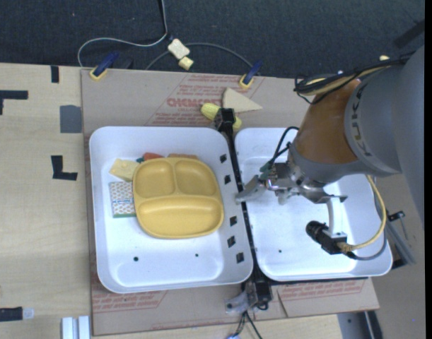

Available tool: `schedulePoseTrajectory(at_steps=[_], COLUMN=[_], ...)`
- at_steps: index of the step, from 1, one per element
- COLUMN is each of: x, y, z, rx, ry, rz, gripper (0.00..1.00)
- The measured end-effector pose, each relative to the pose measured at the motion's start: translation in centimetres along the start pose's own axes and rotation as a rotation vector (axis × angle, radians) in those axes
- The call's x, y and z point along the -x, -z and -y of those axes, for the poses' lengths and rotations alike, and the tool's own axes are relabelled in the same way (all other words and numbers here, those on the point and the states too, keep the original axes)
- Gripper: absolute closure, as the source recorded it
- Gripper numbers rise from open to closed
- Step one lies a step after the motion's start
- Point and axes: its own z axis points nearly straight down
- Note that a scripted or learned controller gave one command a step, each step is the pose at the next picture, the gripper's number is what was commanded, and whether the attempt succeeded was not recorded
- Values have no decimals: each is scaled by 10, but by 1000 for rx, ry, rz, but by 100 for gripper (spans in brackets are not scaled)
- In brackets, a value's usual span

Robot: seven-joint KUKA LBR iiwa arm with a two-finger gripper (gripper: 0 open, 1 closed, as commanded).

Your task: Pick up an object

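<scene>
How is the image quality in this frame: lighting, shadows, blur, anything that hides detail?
Camera view: lighting is even and soft; the yellow divided plastic tray in the left white bin casts only a faint shadow. The grey arm with the orange band looms large and slightly blurred, hiding the gripper fingers over the right white bin. No strong glare.

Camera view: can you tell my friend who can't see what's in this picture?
A grey robot arm reaches from the right over the right white bin. The left white bin holds a yellow divided tray lying over a few small items.
</scene>
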Motion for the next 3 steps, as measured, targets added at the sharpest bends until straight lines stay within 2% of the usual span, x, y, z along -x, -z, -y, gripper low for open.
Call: schedulePoseTrajectory(at_steps=[1,2,3], x=[4,54,-1], y=[-8,77,33], z=[-20,-71,-78], rx=[-7,1,-13], ry=[0,-14,-11], rz=[-12,21,17], gripper=[0,0,0])
